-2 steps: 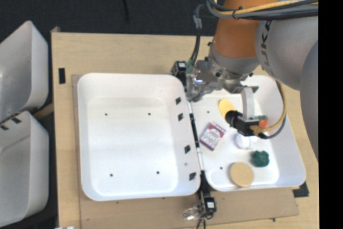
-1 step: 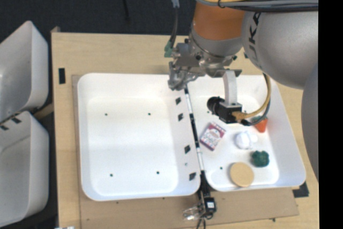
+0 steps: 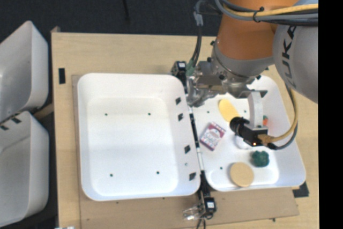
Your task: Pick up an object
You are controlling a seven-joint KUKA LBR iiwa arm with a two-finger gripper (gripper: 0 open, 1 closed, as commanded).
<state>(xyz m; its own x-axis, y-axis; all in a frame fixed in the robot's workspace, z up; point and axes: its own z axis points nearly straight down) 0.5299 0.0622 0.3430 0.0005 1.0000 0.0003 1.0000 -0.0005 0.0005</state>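
The arm (image 3: 257,24) looms over the right bin (image 3: 284,169), its bulk covering the far part. The jaws sit low near the divider between bins; whether they are open or closed, I cannot tell. In the right bin lie a yellow piece (image 3: 227,110), a pink packet (image 3: 212,135), a green lump (image 3: 260,158) and a tan disc (image 3: 241,174) nearest us. The left bin (image 3: 86,115) sits beside it on the table (image 3: 64,51).
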